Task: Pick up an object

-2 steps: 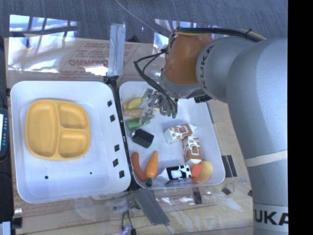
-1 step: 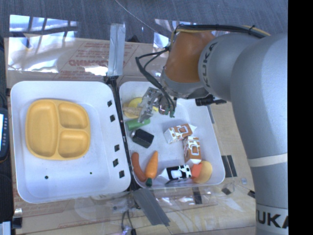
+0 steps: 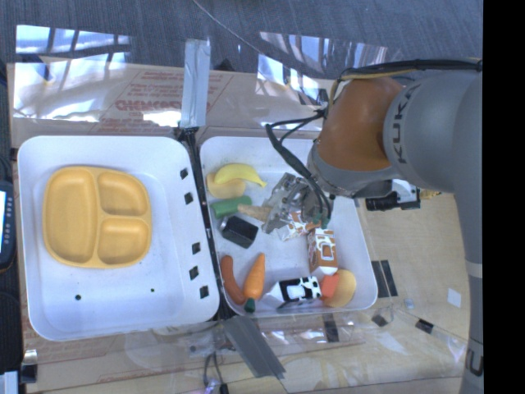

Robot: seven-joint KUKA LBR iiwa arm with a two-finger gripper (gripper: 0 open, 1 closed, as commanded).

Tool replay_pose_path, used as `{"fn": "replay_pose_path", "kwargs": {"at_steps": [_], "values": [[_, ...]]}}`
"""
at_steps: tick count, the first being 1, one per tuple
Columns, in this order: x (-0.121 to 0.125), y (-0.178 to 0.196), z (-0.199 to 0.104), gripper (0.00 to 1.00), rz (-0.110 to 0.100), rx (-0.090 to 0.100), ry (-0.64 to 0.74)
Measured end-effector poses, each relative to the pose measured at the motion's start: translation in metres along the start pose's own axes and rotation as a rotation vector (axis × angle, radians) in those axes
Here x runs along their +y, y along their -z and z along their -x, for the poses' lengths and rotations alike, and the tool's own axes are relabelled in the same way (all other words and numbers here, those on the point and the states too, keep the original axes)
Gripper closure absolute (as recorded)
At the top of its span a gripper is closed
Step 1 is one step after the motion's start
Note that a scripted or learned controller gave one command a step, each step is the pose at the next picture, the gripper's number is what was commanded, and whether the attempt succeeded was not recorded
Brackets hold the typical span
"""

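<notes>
**Mia:** Object to pick up? There are lots, and they all sit in the right bin [image 3: 354, 220]. I see a banana [image 3: 235, 176], a green block [image 3: 230, 205], a black block [image 3: 240, 231], a carrot [image 3: 255, 276], a sausage [image 3: 231, 279], a small carton [image 3: 323, 249], a black and white toy [image 3: 300, 290] and a round peach-colored fruit [image 3: 340, 285].

**Ben:** Where is the gripper [image 3: 294, 206]?

**Mia:** It hangs low in the middle of that bin, just right of the black block and above the carton. I cannot tell if it is open or closed. It is a jumble of shiny metal from up here.

**Ben:** Is it holding something?

**Mia:** I see nothing between its tips, so I won't say it is.

**Ben:** How should it do the grab well?

**Mia:** I think it should pick one thing that sits alone, like the banana or the black block. It should come straight down, close on the middle, and lift slowly. The carrot and sausage touch each other, so those look harder.

**Ben:** What is hard to see?

**Mia:** The big arm [image 3: 410, 134] covers the top right part of the bin. Something pale lies under the gripper, and I can't make out what it is. The left bin [image 3: 49, 302] holds a yellow tray [image 3: 97, 217].
</notes>
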State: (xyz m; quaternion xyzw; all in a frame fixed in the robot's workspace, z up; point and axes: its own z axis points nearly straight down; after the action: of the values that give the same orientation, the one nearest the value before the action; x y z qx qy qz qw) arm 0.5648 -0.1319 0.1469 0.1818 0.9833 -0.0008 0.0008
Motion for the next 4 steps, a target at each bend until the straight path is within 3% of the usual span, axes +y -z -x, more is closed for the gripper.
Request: {"fn": "replay_pose_path", "kwargs": {"at_steps": [1,2,3,4], "values": [[-0.042,-0.036,-0.051,1.00,0.002,0.004,0.363],[-0.032,0.095,-0.075,1.00,0.001,-0.011,0.256],[-0.018,0.118,-0.069,1.00,0.001,-0.001,0.175],[-0.016,-0.002,-0.089,1.00,0.003,0.007,0.591]]}}
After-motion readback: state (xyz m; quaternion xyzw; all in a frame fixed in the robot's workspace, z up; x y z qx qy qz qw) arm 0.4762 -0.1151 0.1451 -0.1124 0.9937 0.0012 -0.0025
